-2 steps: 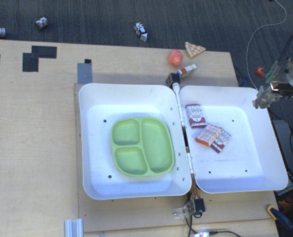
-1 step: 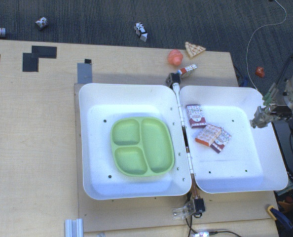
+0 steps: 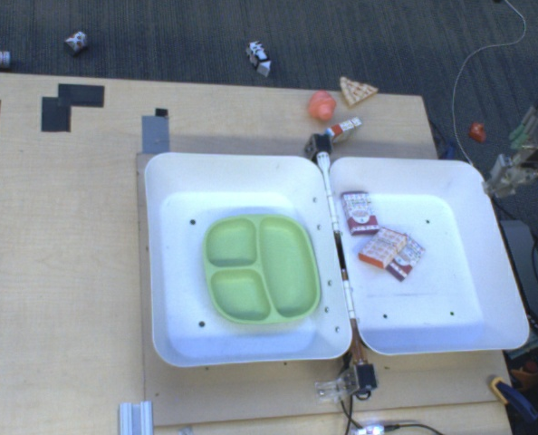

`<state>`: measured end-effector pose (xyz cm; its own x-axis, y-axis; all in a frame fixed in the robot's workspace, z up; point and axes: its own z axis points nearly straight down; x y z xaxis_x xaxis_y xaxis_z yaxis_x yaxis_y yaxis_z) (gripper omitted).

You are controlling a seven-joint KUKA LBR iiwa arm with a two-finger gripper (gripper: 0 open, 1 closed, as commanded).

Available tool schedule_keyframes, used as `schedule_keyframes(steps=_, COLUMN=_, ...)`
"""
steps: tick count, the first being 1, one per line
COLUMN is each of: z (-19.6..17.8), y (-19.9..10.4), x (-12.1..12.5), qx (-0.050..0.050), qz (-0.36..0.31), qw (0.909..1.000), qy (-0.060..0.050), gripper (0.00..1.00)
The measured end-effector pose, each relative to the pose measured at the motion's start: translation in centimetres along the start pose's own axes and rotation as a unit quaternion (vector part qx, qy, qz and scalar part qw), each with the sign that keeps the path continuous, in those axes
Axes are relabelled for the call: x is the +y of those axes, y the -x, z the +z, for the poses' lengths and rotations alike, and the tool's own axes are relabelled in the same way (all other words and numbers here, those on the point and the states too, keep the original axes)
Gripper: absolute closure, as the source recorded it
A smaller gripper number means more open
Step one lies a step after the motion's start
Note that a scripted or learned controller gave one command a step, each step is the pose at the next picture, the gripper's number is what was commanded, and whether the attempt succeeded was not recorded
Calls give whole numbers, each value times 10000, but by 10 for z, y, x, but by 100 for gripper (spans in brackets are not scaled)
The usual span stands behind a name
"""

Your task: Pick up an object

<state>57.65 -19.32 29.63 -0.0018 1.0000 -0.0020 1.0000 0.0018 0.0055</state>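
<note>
Camera view, looking down at a slant on a pale wooden bench (image 3: pixel 61 243). Nearest, a small clip with wires (image 3: pixel 355 381) is seen at the joint where two shallow white bins meet, probably placed there to keep them together.

The left bin (image 3: pixel 174 184) is occupied by a light green divided plate (image 3: pixel 262 268), laid flat at its middle. In the right bin (image 3: pixel 450 297), three small snack packets (image 3: pixel 382 245) are gathered near the inner wall. One red-and-white packet lies alone, and two more are overlapped just in front of it, one orange and white, one dark red. All are flat and crinkled, likely awkward to pinch from above.

At the right bin's far right corner, the gripper (image 3: pixel 523 157) is held just outside the rim, well apart from the packets. It is blurred, so it cannot be told whether it is open or closed; nothing is seen carried.

Farther back, an orange ball (image 3: pixel 321 106) and a toy pizza slice (image 3: pixel 358 91) are left at the bench edge, with dark carpet (image 3: pixel 206 16) beyond.
</note>
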Motion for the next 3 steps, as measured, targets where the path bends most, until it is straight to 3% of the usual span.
schedule_keyframes(steps=1, z=4, y=-6, x=-87, qx=5, qz=-1, qw=10000, qy=-13, gripper=100)
schedule_keyframes(steps=2, z=49, y=-47, x=-89, qx=9, qz=-14, qw=10000, qy=-12, gripper=100)
schedule_keyframes(steps=3, z=8, y=-18, x=52, qx=9, qz=-18, qw=10000, qy=-7, gripper=100)
